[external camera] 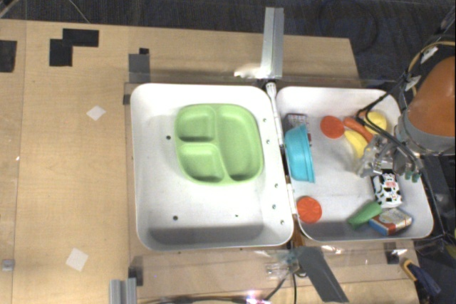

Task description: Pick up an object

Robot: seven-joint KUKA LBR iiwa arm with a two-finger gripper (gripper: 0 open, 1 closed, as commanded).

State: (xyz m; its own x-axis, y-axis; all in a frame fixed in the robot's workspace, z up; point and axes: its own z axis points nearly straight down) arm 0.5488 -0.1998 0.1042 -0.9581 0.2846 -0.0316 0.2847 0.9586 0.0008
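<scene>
In the camera view, the gripper [381, 161] is seen low in the right bin [335, 213], among a yellow banana [358, 141], an orange carrot [356, 128] and a black-and-white cow toy [388, 189]; its state cannot be told. A blue bowl [300, 153] is tilted against the divider. A green divided plate [217, 142] lies in the left bin [153, 174].

2 white bins sit side by side: the left bin [153, 217] holds a green tray [217, 142]. The right bin [335, 185] holds a blue bowl [299, 153], 2 orange discs [308, 208], a banana [358, 142] and a cow-patterned carton [388, 189], with the gripper [381, 161] above its right side.
</scene>
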